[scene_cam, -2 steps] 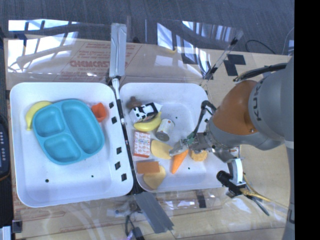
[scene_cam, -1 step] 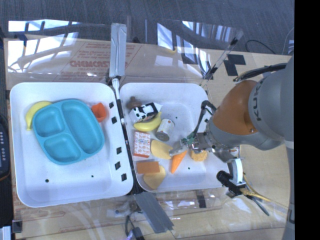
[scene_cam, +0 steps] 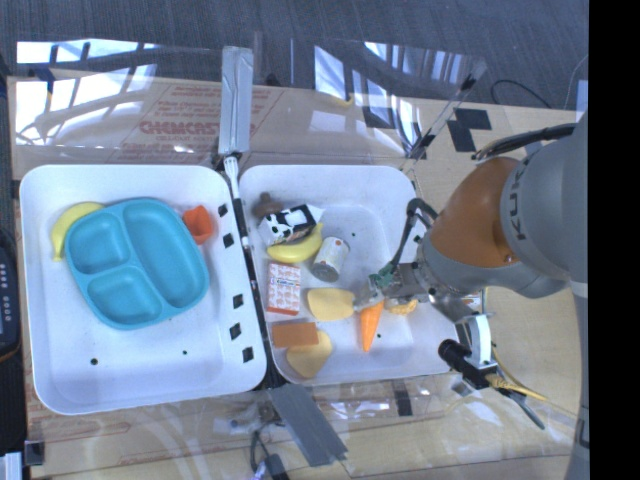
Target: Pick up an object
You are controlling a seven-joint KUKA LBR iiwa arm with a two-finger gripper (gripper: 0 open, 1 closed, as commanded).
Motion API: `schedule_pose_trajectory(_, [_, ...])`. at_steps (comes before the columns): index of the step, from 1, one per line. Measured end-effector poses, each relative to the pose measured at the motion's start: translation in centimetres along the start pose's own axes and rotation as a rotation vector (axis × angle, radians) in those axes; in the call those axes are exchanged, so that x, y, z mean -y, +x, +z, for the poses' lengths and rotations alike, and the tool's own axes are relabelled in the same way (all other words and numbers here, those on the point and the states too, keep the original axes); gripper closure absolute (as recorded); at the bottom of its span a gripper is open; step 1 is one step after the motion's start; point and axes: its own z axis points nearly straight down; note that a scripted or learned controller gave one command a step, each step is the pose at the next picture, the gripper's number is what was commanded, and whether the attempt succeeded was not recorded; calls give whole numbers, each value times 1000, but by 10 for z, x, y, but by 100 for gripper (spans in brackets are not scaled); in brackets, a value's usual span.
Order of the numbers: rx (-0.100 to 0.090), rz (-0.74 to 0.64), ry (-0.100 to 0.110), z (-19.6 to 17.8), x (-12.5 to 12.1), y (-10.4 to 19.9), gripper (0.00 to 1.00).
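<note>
tabletop: light wood-tone surface under clear plastic sheeting with glare, printed cardboard along the upper left of the frame; dark carpet beyond the top edge.
bins: 2, white, shallow, side by side. left bin fills the left half of the frame, right bin sits centre to right.
left bin contents: 3 items. 1 blue divided plate, three compartments, centre of the bin. 1 yellow banana tucked against the plate's upper left edge. 1 orange cup touching the plate's upper right edge.
right bin contents, counted: 1 black-and-white cow toy upper left, 1 second banana just below it and touching, 1 silver can on its side beside the banana, 1 red-and-white packet at the left wall, 1 yellow wedge centre, 1 carrot pointing down, lower centre, 1 brown block lower left, 1 pale yellow piece below it at the bottom edge.
arm: grey, orange band, enters from the right of the frame, wrist over the right bin's right side.
pincer: low in the right bin, just above the carrot's top end, right of the yellow wedge. A small yellowish bit lies beside it. Cannot tell whether it is spread or pressed together, nor whether it touches anything.
task thing: nothing seen in the pincer; carrot and yellow wedge are nearest to it.
</note>
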Motion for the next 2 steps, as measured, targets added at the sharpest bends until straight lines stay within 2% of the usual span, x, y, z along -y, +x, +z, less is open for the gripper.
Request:
schedule_pose_trajectory(1, [1, 35, 5, -103, -4, 36, 100])
schedule_pose_trajectory(2, [0, 17, 12, -84, 23, 25, 100])
